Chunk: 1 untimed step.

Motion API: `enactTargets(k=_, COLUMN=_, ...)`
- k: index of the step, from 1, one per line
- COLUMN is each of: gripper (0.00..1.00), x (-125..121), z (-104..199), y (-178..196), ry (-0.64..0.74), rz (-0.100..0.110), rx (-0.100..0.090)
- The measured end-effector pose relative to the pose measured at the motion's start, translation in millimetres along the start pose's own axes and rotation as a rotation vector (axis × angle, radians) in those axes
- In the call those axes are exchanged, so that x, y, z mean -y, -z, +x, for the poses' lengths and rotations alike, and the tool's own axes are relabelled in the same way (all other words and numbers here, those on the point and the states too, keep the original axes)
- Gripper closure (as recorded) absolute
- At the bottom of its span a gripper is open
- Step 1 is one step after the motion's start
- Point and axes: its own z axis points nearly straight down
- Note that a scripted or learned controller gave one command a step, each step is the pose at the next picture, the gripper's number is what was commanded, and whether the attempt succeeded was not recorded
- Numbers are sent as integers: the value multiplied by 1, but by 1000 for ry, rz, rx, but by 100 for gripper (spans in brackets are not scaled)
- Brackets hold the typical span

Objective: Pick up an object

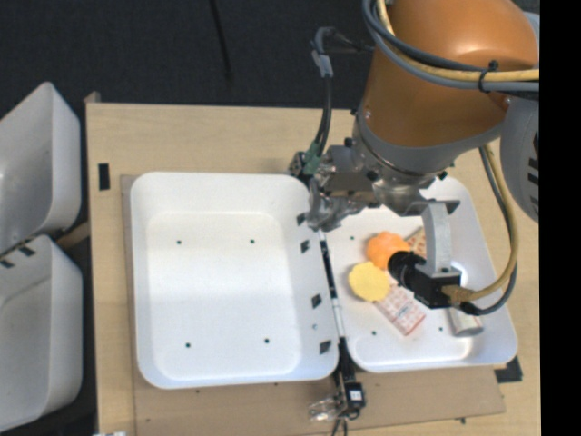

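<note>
- Over the right bin's 9 o'clock rim: gripper, grip state impossible to tell
- Ball, disc, packet at its 4 o'clock; dropping here may strike rim, grab nothing

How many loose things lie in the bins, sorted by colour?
Orange ball: 1
Yellow disc: 1
Pinkish patterned packet: 1
Total: 3, all in the bin on the view's right.

Bench fixtures.
Left bin and right bin side by side on wooden bench; white panels at far left.
</note>
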Motion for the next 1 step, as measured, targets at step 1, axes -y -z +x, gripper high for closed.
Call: enactTargets(k=1, gripper=100, x=0, z=52, y=-21, ry=3, rz=6, rx=1)
